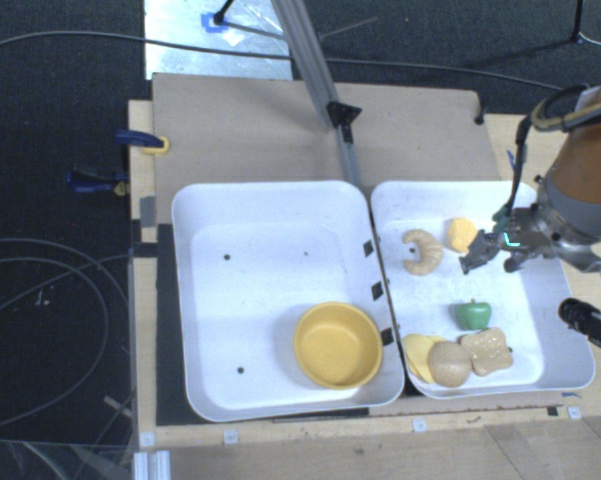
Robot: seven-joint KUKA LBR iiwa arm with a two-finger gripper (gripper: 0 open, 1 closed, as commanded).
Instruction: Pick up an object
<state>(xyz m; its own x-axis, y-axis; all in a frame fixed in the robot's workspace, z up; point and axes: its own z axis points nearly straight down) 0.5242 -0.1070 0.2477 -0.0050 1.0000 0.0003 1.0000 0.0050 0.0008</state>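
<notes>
Hovering over the right bin (560, 368), claw (500, 252) splayed and empty — just beside the yellow piece (462, 233) and croissant (422, 250), likely lining up a grab.

At right of frame lie a croissant (421, 250), yellow piece (462, 233), green pepper (472, 314), toast (486, 350) and round bun (448, 363); a yellow bowl (338, 343) sits lower centre.
</notes>
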